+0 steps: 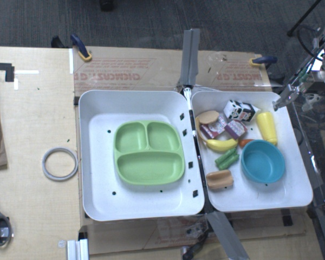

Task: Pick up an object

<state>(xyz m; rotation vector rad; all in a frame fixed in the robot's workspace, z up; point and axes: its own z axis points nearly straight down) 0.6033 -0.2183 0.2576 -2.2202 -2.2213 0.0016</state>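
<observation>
hot dog toy [220, 180] | long axis left-right | right bin [300, 194]

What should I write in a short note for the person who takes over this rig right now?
Gripper: at the right bin's upper right corner, above the rim; open or shut cannot be told, nothing seen in it.
Left bin: holds the green divided plate.
Right bin: blue bowl, yellow bottle, banana, green pepper, hot dog, black-and-white carton, burger and small purple packets.
Done: nothing lifted yet.
Left: pick one object; the yellow bottle lies nearest the gripper.
</observation>
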